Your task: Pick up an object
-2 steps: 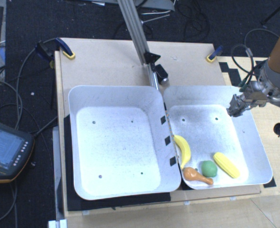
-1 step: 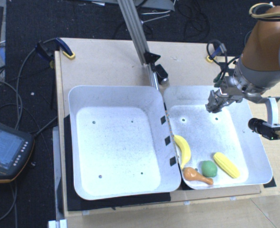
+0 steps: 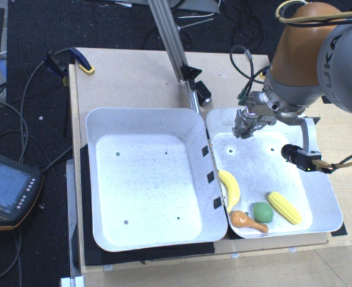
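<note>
Desk (image 3: pixel 140 70): carrying two bins. Right bin (image 3: pixel 265 160): holding everything graspable, crowded along its near edge for reach — banana (image 3: pixel 230 187), corn (image 3: pixel 284 207), drumstick (image 3: pixel 247 220), green ball (image 3: pixel 262 212). Pincer (image 3: pixel 245 128): hovering over this bin's far end, pinching nothing; spread or pressed together, cannot tell.

text: "KU" — partial letters | on: grey arm (image 3: pixel 343 58)

gripper (image 3: pixel 245 130) above right bin (image 3: pixel 319 187); banana (image 3: pixel 230 187), corn (image 3: pixel 284 207)

My left bin (image 3: pixel 104 124) sits mid-bench; pendant (image 3: pixel 8 187) at 9 o'clock on the floor, clamp (image 3: pixel 74 58) at 11, rail (image 3: pixel 170 34) at 12.
</note>
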